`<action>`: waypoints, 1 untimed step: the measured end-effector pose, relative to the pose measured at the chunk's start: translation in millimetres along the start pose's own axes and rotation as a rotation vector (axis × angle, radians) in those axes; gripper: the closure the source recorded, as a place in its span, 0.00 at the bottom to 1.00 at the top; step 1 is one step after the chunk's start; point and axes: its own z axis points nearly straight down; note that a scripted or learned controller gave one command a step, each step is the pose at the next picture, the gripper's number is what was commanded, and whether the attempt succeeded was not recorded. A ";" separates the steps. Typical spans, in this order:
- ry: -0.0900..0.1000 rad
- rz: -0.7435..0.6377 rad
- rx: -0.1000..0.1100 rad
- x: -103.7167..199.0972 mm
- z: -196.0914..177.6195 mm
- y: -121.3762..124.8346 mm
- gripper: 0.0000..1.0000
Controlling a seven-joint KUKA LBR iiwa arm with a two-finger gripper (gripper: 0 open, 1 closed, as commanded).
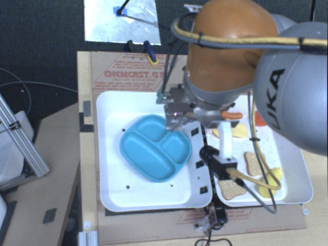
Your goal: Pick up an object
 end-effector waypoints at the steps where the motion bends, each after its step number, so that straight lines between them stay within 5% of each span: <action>1: 0.000 -0.008 -0.002 0.2 -10.9 0.7 1.00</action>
